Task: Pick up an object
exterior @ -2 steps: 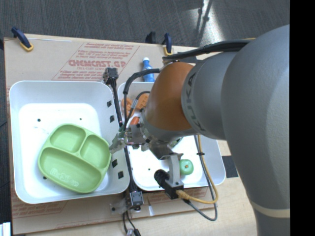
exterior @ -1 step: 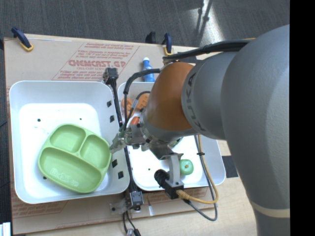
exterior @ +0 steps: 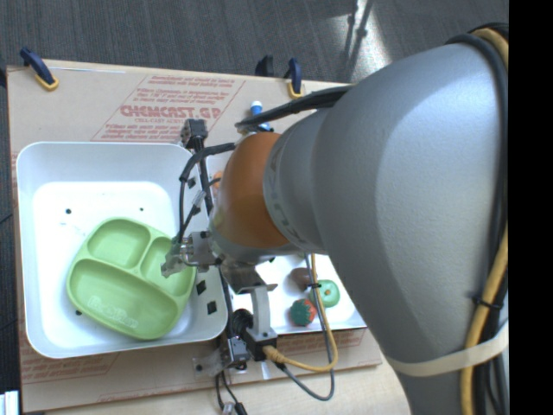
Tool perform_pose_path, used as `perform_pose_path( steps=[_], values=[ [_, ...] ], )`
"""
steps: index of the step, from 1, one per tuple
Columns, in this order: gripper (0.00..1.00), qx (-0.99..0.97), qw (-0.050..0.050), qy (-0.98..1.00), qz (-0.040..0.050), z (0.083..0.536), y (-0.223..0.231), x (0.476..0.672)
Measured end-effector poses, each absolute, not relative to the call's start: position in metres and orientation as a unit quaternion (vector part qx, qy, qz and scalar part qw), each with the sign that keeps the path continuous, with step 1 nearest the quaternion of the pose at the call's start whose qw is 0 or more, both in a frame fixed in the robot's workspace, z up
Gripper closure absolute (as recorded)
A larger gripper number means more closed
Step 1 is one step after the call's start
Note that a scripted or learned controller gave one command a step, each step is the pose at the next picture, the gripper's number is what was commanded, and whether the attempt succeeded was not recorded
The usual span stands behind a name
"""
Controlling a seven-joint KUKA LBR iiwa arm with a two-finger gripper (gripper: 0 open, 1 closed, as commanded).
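Note:
A light green divided plate [exterior: 125, 285] lies tilted in the lower half of the left white bin [exterior: 52, 175], its right edge against the bin's right wall. My gripper [exterior: 177, 262] hangs low over the plate's right rim, at the smaller compartment. The orange wrist band [exterior: 246, 201] and the big grey arm [exterior: 397, 206] hide most of the right bin. In the strip of that bin that still shows lie a brown piece [exterior: 301, 277], a green ring [exterior: 328, 294] and a small green and red object [exterior: 301, 312].
The bins rest on a cardboard sheet with red print [exterior: 173, 111], held by blue clamps [exterior: 39, 67] at the back edge. Black cables [exterior: 194, 167] run from the wrist down toward the gripper. A yellow cable [exterior: 298, 366] loops at the front edge.

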State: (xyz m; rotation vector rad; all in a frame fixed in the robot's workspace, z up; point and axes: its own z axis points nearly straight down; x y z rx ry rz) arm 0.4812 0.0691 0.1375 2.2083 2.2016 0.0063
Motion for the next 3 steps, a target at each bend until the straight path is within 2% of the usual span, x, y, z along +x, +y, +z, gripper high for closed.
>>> perform_pose_path(
  steps=[1, 2, 3],
  values=[
    [1.0, 0.711, 0.018, 0.703, -0.0029, 0.147, 0.059, 0.482],
    [1.0, 0.714, 0.025, 0.7, -0.006, 0.157, 0.051, 0.483],
    [1.0, 0.706, 0.0, 0.709, 0.0002, 0.192, 0.006, 0.477]
  ],
)
